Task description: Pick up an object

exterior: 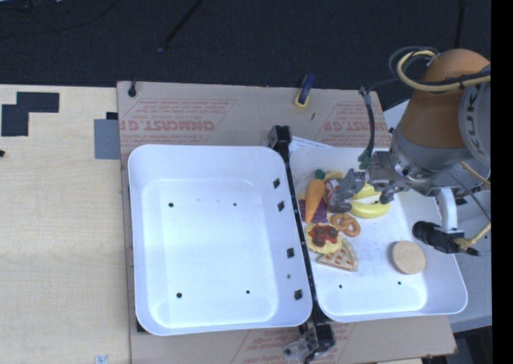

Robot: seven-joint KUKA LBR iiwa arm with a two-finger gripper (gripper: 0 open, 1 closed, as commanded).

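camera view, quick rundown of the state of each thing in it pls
Left shallow white bin: sits flat on the bench.
Right shallow white bin: holds a cluster of toy food.
Orange plastic carrot: lying flat by the divider.
Small brown pretzel: lying flat.
Waffle slice with red topping: lying flat.
Round tan cookie: lying flat, apart from the cluster.
Yellow banana: lying beneath the gripper.

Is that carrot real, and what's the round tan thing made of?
The carrot looks like toy plastic: even orange, smooth, slightly shiny. The tan disc looks matte and flat-coloured, maybe wood or plastic; I can't tell which. The bins look like smooth white plastic.
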